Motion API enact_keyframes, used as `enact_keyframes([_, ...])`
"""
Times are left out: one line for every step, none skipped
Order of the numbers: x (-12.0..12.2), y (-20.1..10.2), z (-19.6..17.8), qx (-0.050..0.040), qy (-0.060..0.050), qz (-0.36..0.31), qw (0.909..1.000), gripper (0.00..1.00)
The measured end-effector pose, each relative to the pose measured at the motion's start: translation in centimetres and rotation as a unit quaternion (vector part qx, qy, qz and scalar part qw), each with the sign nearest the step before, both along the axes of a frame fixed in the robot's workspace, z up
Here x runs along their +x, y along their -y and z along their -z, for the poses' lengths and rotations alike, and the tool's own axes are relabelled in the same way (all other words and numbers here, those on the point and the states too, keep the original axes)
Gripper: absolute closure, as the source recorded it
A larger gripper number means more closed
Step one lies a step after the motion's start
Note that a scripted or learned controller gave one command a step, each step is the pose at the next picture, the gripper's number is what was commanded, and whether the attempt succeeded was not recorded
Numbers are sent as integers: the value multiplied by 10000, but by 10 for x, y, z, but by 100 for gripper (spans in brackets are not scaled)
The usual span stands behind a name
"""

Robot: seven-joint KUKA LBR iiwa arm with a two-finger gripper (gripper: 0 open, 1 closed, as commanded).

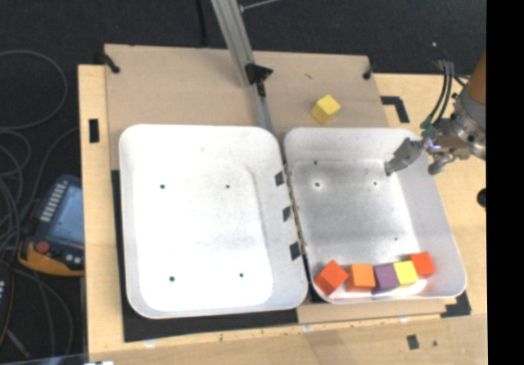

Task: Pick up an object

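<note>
The fingers (422, 155) stand spread with nothing between them, over the right bin's (426, 216) far edge; five blocks (375, 275) lie well below them, a yellow cube (325, 108) up-left on the desk (196, 85).

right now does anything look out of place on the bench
Yes: a yellow cube sits on the bare bench board behind the right bin, outside both bins. The other cubes lie in a row against that bin's near wall. The gripper hovers over its far right corner.

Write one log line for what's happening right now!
tool: above right white plastic bin, far edge | five small foam cubes: row, near wall | yellow foam cube: on bench, outside bins
</note>
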State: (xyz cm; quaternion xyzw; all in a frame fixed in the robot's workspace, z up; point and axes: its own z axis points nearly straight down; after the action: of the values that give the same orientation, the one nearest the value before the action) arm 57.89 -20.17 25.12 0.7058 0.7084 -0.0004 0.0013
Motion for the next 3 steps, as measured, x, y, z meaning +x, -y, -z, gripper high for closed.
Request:
enact_keyframes([4, -74, 143, 20, -38, -6, 10000, 0])
enact_keyframes([-65, -112, 97, 15, -10, 23, 10000, 0])
enact_keyframes([-11, -181, 47, 18, 39, -33, 10000, 0])
